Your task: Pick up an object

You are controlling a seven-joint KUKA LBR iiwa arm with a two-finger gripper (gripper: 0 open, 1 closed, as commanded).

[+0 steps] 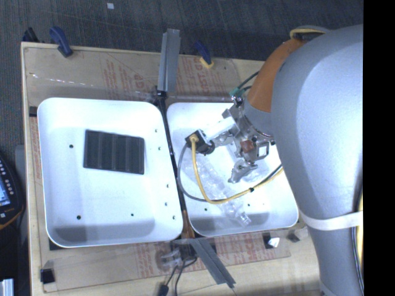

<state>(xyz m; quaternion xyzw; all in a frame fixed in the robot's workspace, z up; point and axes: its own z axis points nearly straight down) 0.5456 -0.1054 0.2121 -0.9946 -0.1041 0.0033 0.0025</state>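
My gripper (242,168) hangs low over the middle of the right bin (281,217), below the orange-banded wrist. A crumpled clear plastic item (213,180) lies on the bin floor just left of the gripper. A second clear piece (237,214) rests near the bin's front wall. A dark grey ribbed rectangular pad (114,152) lies flat in the left bin (55,214), far from the gripper. Nothing is visibly held in the gripper.
A yellow cable (197,171) and a black cable with a black connector (202,142) loop from the wrist across the right bin's left half. The arm's grey body covers the bin's right side. Blue clamps (60,42) hold the board's far edge.
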